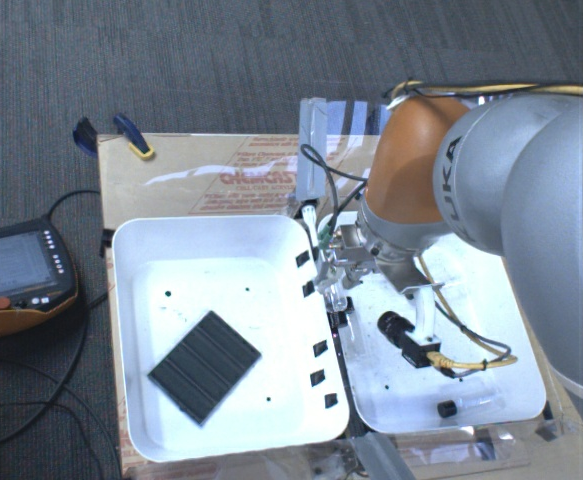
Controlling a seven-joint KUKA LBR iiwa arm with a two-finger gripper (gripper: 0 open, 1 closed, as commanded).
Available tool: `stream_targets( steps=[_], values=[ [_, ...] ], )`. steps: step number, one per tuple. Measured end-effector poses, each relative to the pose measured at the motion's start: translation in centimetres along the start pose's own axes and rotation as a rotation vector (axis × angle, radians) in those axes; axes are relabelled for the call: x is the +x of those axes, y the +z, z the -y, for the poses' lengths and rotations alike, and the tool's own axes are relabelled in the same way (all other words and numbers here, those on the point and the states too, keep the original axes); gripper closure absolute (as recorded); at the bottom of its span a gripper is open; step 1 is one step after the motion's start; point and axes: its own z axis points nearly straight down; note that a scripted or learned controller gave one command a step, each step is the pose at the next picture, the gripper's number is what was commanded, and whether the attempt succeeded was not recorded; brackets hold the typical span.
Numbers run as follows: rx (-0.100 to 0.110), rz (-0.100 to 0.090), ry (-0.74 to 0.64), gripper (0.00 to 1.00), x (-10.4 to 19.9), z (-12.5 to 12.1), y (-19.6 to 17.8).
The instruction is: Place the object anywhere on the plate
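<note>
1. Table: carries 2 shallow white bins side by side. A blue clamp with a yellow handle sits at its far left corner.

2. Left bin: holds the dark ribbed plate, a square slab lying flat and turned corner-on like a diamond, in the near left part of the bin floor. Nothing rests on the plate.

3. Right bin: holds a small black object, lying on the bin floor near the front wall, well apart from the plate and in the other bin.

4. Arm: reaches in from the right over the right bin, with the orange band above the wrist.

5. End effector: positioned at the shared wall between the 2 bins, toward the far half of it. It is well apart from the small black object and from the plate. How far open it is cannot be told, and nothing is seen in its hold.

6. Shared wall: 5 black clips are spaced along it.

7. Floor: a teach pendant lies left of the table, with its cable trailing.
</note>
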Motion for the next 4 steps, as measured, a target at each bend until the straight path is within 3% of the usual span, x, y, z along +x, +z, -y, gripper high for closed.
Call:
stream_targets(
  steps=[1,2,3,4],
  values=[
    [0.001,0.001,-0.059,1.00,5.4,-1.6,0.0],
    [-0.001,0.002,-0.146,1.00,9.3,4.6,-8.3],
    [-0.001,0.002,-0.499,1.00,8.3,-1.4,-4.9],
    [-0.003,0.002,-0.914,1.00,13.7,-3.1,-6.2]
  ],
)
